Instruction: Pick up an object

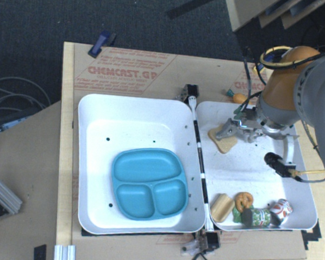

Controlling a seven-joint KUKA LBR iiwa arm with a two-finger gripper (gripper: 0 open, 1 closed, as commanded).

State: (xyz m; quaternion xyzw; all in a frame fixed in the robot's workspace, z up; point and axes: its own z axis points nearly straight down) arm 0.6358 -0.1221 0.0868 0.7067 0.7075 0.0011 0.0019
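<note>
Tool (229,131) in right bin (293,192), closed on tan bread slice (222,141). Below it: bread roll (221,207), donut (243,200), bottle (259,218). Left bin (93,149) beside holds blue divided tray (149,182).

Single fixed camera above the bench (65,146), looking down at a slant, moderately distant; both bins (91,165) in frame; arm (319,84) enters from 3 o'clock.

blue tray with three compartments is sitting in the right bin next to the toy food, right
Not quite. The camera view shows the blue tray with three compartments in the left bin, not the right one. The toy food lies in the right bin, along its near edge, across the divider from the tray.
</note>
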